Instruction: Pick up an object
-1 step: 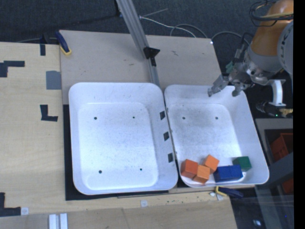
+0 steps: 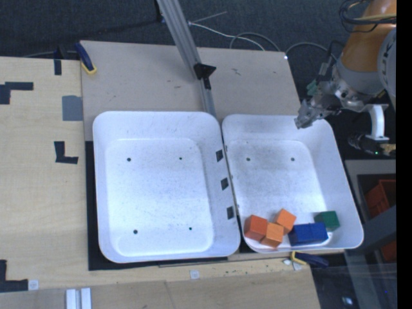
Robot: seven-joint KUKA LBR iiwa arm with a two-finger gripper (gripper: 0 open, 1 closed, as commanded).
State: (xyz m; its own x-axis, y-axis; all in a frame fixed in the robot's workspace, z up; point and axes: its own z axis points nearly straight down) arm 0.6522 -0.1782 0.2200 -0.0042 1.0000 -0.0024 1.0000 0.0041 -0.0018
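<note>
The gripper hangs over the right bin's far right corner. Orange blocks, a blue block and a green block cluster at its near edge.

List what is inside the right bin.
The right bin holds blocks clustered at its near edge: three orange blocks, a blue block and a green block. Anything beneath or behind the blocks is covered.

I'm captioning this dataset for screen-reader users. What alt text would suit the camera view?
A grey robot arm's gripper hovers over the top right corner of the right bin, away from the blocks. Three orange blocks, a blue block and a green block cluster along that bin's bottom edge, beside the left bin.
</note>
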